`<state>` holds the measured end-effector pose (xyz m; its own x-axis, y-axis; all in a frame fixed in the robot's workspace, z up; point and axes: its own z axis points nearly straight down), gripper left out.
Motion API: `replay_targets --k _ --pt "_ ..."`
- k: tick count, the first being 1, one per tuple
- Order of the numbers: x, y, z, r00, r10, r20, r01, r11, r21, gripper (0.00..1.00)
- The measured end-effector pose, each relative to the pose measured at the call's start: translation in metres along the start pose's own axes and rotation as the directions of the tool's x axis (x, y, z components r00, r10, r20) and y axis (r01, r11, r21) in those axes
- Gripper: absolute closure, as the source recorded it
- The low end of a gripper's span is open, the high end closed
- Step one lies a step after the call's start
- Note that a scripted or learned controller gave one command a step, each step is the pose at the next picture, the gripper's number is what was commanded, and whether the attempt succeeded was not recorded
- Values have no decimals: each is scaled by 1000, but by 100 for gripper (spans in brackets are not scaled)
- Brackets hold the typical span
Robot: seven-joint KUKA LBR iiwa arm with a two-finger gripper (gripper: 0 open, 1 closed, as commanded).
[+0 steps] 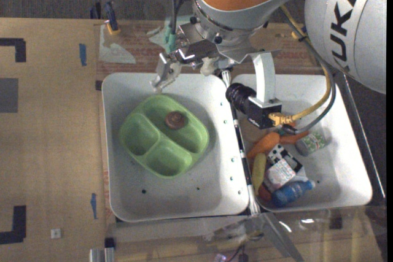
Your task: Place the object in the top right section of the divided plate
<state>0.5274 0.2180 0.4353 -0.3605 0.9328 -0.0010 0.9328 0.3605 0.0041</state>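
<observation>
While jaws (pixel 164 78) hang parted, brown object (pixel 175 120) below, on green plate (pixel 138 132).

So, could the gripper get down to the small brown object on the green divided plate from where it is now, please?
Probably yes: the gripper hangs just above the plate's far edge, and the brown object lies uncovered with nothing over it.

Left bin (pixel 123 193): the green divided plate (pixel 164 139) occupies the centre, a small brown object (pixel 175 120) lying in its upper section; bare floor remains open along the near and left walls. The gripper (pixel 164 77) and arm overhang the far rim. Right bin (pixel 353 184): a carrot (pixel 265 143), a blue bottle (pixel 293 191) and packets crowd the left half; the right half lies open.
</observation>
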Motion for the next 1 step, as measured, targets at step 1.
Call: replay_targets --k 1 --pt "1 2 0 999 -42 0 42 999 0 0"
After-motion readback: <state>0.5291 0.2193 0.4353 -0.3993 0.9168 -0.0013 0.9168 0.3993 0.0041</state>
